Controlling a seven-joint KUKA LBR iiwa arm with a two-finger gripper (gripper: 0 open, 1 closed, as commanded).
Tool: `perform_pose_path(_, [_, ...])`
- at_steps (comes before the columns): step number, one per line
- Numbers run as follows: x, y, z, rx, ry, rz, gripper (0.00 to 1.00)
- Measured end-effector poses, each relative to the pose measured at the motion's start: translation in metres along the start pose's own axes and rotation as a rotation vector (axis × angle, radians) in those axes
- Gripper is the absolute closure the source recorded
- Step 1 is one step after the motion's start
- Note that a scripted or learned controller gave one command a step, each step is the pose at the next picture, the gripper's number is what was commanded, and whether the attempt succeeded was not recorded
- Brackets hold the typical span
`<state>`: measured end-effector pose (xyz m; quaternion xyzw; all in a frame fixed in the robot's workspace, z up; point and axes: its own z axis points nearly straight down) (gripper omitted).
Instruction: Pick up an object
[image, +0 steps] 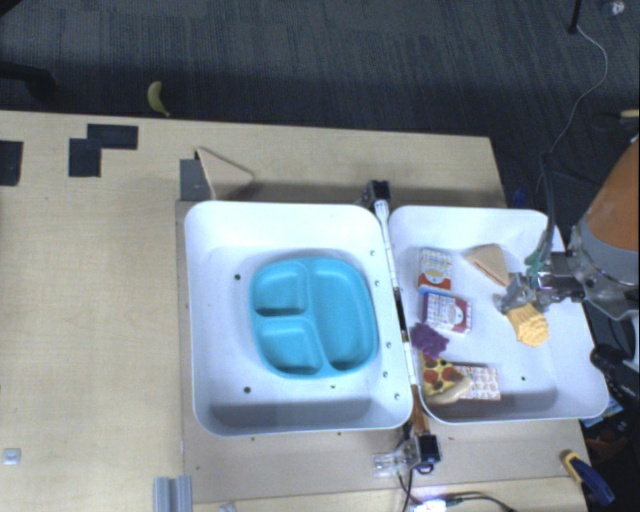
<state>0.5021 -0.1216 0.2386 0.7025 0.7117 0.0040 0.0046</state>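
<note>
Nothing has been lifted yet. The gripper (522, 292) is seen low in the right bin (520, 222), right of centre, just above a yellow waffle-like piece (529, 326); whether anything is grasped cannot be told. The pick-up remains to be done.

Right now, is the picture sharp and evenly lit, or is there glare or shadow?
In the camera view: soft and slightly blurred, so packet print is unreadable; the left bin has grey shadow around the blue tray; the right bin looks bright, nearly washed out.
</note>
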Motion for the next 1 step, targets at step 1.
perform_pose_path(1, [0.0555, -0.0145, 0.0134, 0.011, 0.002, 0.008, 1.00])
